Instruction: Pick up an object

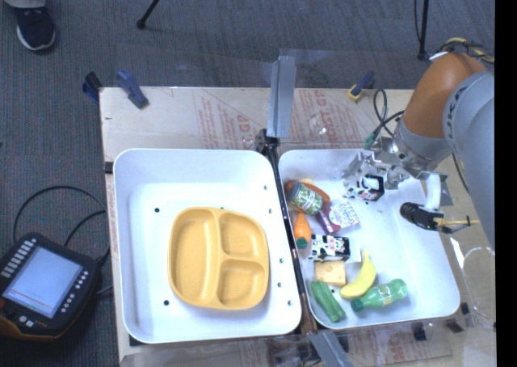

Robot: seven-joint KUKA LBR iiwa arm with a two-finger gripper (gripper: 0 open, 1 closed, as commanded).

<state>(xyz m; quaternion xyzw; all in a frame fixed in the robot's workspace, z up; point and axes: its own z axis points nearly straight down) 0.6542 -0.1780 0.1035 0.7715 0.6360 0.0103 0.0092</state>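
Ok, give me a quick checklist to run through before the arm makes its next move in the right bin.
1. Gripper over the right bin: ok, the gripper sits near the bin's upper part.
2. Object held: cannot tell; a small black and white item lies right at the gripper.
3. Jaws open or shut: cannot tell.
4. Targets available: ok; banana, green bottle, carrot and cracker lie in the bin's lower left.
5. Crowding: not ok, those items touch or nearly touch.
6. Left bin: ok, it holds the yellow tray, away from the gripper.
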